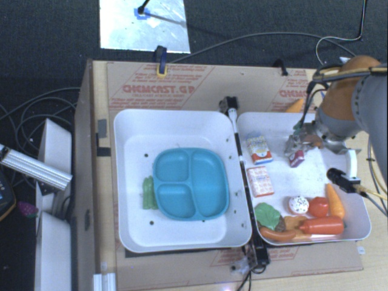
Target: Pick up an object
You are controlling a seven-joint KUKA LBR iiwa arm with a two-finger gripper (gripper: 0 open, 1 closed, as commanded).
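1. The grey arm (354,105) is reaching in from the right, with its orange band showing above the wrist, and its hand (297,150) is hanging low over the upper part of the right bin (364,220).
2. A small dark red and white object (296,157) is sitting right at the fingertips of the hand; whether the fingers are actually clamping it or only touching it, I cannot tell, nor how far apart they are standing.
3. Two small cartons are lying near the divider in the right bin: one with a blue and red print (259,149) and, just below it, one with a red pattern (260,181).
4. Toy food is crowding the lower edge of that bin: a green leafy piece (266,213), a white ball with speckles (297,205), a tomato (319,207), a carrot (335,201) and a red sausage (320,226).
5. The left bin (130,162) is holding a blue divided plate (190,183), with a green piece (148,193) lying against its left rim.
6. Both bins are resting on the cardboard-covered worktop (182,86).
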